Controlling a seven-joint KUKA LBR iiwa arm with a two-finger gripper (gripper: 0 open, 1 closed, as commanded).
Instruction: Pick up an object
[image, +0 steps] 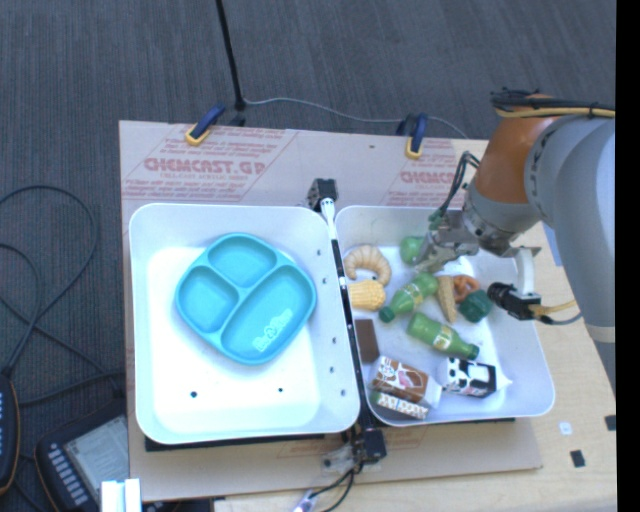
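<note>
pincer low over the far end of the right bin

the pincer sits down among the toy food near the far edge of the right bin, with the grey arm and its orange band coming in over the bin's right rim. whether it grips anything, i cannot tell; the wrist hides that part.

right at the tip lies a small green piece, and just below it a green bottle slants toward the centre of the bin. beside that, a pale stick-shaped item and an orange piece crowd together, with a dark green piece touching them on the right.

moving outward: a croissant curls against the bin's left wall near the far corner, a corn cob just below it. a second green bottle lies tilted in the middle. a brown bar hugs the left wall. near the front edge, a brown-and-white carton lies flat, and a black-and-white cow-patterned carton sits just to its right.

over in the left bin, a blue divided plate rests in the centre, tilted diagonally. both bins stand on a cardboard sheet, clamped at its far edge.
</note>
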